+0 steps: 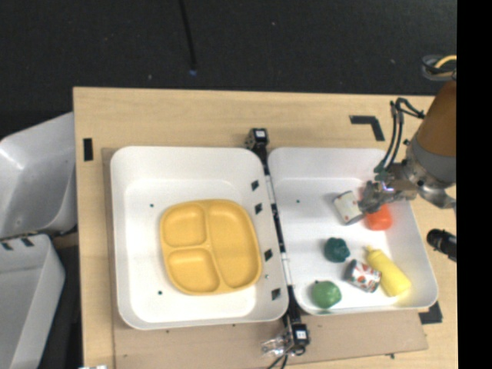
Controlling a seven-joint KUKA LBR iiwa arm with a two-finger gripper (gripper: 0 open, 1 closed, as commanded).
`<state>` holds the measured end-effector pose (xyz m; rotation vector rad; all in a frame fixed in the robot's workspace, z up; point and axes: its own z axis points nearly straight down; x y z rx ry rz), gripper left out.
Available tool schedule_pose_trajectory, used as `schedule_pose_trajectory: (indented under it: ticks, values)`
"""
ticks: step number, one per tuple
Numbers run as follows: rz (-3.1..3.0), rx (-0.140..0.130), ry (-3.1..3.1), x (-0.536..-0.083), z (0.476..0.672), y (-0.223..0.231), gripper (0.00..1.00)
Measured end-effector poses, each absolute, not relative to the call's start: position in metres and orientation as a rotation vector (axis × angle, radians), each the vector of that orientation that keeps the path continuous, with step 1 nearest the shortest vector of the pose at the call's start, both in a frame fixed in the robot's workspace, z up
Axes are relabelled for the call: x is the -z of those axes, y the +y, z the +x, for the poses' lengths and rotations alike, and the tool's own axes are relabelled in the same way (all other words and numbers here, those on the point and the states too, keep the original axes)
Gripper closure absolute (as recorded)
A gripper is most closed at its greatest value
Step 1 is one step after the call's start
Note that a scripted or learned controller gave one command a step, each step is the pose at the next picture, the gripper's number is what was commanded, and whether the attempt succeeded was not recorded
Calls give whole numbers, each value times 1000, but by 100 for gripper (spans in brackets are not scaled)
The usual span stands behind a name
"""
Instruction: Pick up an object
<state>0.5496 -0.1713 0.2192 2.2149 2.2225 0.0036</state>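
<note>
A light wooden bench stands on a dark floor. A thin dark line crosses the floor at the far side. White equipment sits at the left.

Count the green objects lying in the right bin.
2: a dark green round object near the bin's middle, and a brighter green ball-shaped object at the front edge. The arm may hide others at the back.

The arm has an orange band above a grey wrist, dark cables looping alongside, and a pale metallic gripper.
</note>
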Motion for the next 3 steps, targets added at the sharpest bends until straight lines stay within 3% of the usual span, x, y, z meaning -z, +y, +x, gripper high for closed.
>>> schedule_pose_trajectory:
  ticks: [3]
  values:
    - [2213,-4,2228,-235,602,-21,100]
